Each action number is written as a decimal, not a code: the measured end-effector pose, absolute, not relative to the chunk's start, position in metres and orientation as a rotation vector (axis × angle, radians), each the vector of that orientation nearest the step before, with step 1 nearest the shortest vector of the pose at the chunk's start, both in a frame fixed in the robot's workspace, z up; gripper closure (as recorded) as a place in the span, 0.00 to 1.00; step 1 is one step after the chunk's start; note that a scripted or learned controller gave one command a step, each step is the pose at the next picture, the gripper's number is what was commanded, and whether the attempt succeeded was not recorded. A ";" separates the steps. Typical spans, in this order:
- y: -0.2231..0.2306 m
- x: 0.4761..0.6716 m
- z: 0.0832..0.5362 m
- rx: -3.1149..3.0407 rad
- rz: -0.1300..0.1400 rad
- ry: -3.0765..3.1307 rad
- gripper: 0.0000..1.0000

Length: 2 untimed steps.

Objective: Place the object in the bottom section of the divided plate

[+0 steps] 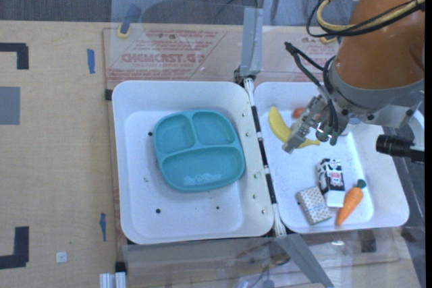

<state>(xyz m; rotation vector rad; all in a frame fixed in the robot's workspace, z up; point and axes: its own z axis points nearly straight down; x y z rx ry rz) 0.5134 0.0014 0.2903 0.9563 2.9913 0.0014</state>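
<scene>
The pincer (302, 135) is seen low over the banana (277, 123), near the right bin's (391, 212) left rim. Its state cannot be told. The plate (199, 150) is ringed by bare floor in the left bin (135, 212).

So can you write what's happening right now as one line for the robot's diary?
stage: reaching | gripper: over banana in right bin | plate: left bin, nothing on it | carrot: right bin

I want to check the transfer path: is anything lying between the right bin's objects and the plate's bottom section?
Only the two bins' adjoining rims stand between. The teal plate sits alone in the left bin, its bottom section bare. The gripper hangs over the banana.
</scene>
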 end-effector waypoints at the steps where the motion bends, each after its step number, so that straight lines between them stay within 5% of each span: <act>1: 0.074 0.484 0.228 0.673 0.002 3.067 1.00; 2: 0.140 0.479 0.162 0.544 0.002 3.093 1.00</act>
